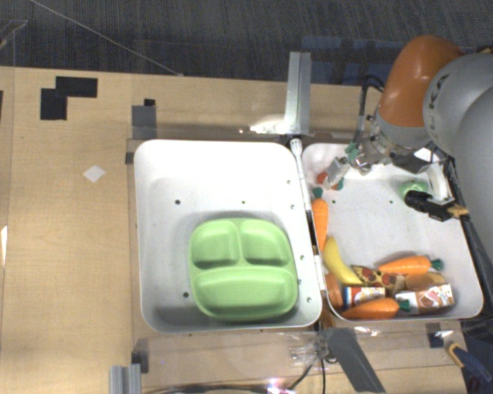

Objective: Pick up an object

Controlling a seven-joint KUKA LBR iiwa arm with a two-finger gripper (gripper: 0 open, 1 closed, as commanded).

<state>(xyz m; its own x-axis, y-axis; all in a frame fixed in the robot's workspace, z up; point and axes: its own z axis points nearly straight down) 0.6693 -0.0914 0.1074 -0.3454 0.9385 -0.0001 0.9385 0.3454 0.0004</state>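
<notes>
Orange and grey, the arm (444, 97) reaches in over the right bin (378, 212), its claw (338, 172) low in that bin's far left corner; whether it is released or clenched cannot be told, and nothing is seen held in it. Just below the claw, along the bin's left wall, lies a carrot (320, 224), and past that a banana (338, 261). Further toward the bin's near edge sit two more carrots (404, 264) (370, 308) and two small cartons (370, 279) (427, 298), crowded together. Well to the claw's left, in the left bin (168, 179), rests a green divided plate (242, 268). Both bins stand on the wooden desk (57, 245).
</notes>
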